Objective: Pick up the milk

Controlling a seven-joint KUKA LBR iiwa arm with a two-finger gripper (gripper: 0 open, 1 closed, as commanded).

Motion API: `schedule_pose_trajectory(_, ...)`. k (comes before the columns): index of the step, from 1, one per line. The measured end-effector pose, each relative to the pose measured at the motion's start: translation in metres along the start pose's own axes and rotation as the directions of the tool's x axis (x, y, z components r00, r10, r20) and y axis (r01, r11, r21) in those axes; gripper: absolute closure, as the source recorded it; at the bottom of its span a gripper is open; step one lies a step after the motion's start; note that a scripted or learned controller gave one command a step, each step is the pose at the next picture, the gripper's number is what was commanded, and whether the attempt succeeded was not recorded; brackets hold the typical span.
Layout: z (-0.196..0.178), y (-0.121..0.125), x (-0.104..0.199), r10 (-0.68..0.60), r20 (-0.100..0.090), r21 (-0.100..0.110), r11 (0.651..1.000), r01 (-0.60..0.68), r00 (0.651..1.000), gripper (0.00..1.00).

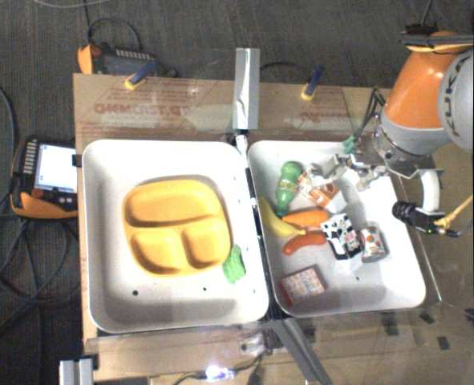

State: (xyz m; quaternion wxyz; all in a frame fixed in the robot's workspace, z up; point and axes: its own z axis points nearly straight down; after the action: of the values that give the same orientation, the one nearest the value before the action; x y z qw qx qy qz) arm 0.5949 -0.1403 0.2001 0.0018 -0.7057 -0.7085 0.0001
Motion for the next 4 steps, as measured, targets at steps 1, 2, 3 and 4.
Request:
schedule_pose_trajectory(1, 0.1, 0.012, -0.036, 0.063, 0.004, -0.001, 0.998, -0.063, 0.998, 0.0)
schedule_pose_trajectory(2, 0.092, 0.011, -0.035, 0.062, -0.001, 0.005, 0.998, -0.062, 0.998, 1.0)
schedule_pose_trajectory(3, 0.092, 0.012, -0.034, 0.062, -0.001, 0.003, 0.998, -0.062, 0.998, 0.0)
schedule_pose_trajectory(4, 0.11, -0.034, -0.039, -0.048, 0.008, -0.017, 0.999, 0.048, 0.999, 0.0)
